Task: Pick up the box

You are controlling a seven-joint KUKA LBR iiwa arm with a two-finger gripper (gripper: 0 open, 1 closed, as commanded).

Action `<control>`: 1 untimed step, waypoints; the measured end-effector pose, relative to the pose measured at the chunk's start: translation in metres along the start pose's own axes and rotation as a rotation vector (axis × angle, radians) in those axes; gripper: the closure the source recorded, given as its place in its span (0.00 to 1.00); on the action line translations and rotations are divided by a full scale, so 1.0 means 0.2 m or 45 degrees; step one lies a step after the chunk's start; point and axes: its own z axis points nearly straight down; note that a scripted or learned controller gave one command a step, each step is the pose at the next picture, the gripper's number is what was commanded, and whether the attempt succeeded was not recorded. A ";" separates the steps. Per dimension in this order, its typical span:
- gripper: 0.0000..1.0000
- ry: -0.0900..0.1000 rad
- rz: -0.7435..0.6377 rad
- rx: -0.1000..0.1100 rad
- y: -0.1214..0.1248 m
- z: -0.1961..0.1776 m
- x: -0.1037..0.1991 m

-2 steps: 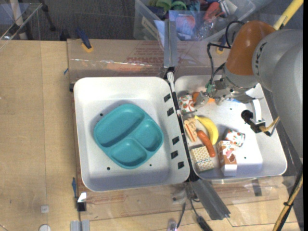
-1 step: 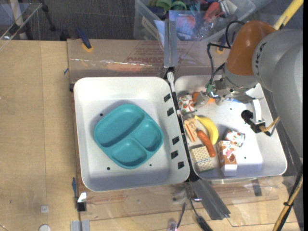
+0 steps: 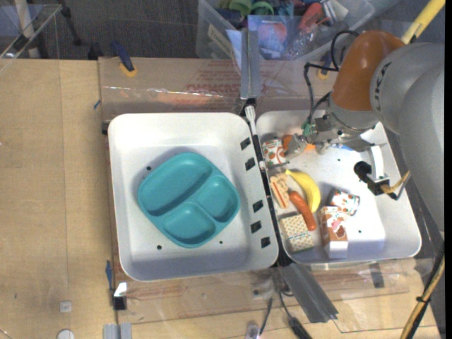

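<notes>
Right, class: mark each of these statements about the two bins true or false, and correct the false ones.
1. A teal divided plate lies in the left bin. True.
2. The banana lies on that plate. False: it lies in the right bin.
3. The arm reaches over the right bin. True.
4. The small box lies in the left bin. False: it lies in the right bin, near its front edge.
5. The plate has three compartments. True.
</notes>
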 end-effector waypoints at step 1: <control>0.00 0.000 0.000 0.000 0.00 0.00 0.00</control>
